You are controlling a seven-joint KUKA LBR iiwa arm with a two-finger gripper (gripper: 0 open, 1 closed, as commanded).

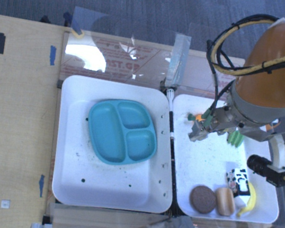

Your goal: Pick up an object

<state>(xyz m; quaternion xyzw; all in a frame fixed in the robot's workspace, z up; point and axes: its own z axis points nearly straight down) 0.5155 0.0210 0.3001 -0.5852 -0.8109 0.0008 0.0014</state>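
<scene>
Divided plate (122, 132) in left bin (62, 178); food items (214, 200) in right bin (199, 163).

Two white bins (65, 141); one blue divided plate (122, 132); one brown disc (203, 199), one bread roll (224, 201), one banana (250, 202), one green item (234, 138).

In the right bin's corner at five o'clock, a round brown disc (203, 199) lies flat, touching a tan bun-like piece (225, 200); a yellow banana (250, 202) curves just beside it.
</scene>
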